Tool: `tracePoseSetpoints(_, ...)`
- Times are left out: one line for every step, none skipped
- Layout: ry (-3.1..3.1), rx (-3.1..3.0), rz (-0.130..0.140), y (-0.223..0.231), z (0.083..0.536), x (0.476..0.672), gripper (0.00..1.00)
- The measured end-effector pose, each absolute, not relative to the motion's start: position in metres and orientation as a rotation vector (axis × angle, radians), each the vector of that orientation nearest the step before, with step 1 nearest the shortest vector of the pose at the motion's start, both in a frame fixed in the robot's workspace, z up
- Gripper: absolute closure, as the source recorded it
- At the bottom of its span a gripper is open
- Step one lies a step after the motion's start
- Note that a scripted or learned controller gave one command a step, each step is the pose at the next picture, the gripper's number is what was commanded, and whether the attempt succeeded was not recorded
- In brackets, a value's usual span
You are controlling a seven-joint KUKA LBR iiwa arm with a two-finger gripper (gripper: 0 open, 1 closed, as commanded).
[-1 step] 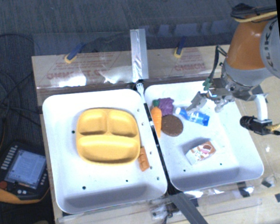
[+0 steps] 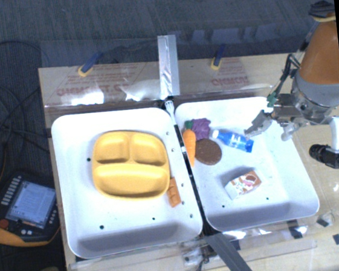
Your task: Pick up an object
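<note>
The two-finger metal gripper (image 2: 273,125) hangs spread and empty just right of the blue-and-white plastic bottle (image 2: 232,140).

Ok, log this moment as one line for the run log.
arm: over right bin's right edge | gripper: near blue bottle, nothing held | right bin: bottle, carrot, brown disc, carton | left bin: yellow tray
</note>
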State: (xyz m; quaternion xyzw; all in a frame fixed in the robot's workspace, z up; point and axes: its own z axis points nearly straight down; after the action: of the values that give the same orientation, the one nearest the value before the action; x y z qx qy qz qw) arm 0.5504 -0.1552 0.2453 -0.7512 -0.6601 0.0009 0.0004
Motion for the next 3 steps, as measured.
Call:
tracePoseSetpoints(-2.368,-2.063,0.002,-0.154,0.174,0.585,0.00)
tracePoseSetpoints(-2.395,-2.050,-0.004,-0.167,0.089,0.626,0.00)
tracePoseSetpoints(-2.397,-2.050,-0.007,-0.166,0.099,0.627,1.00)
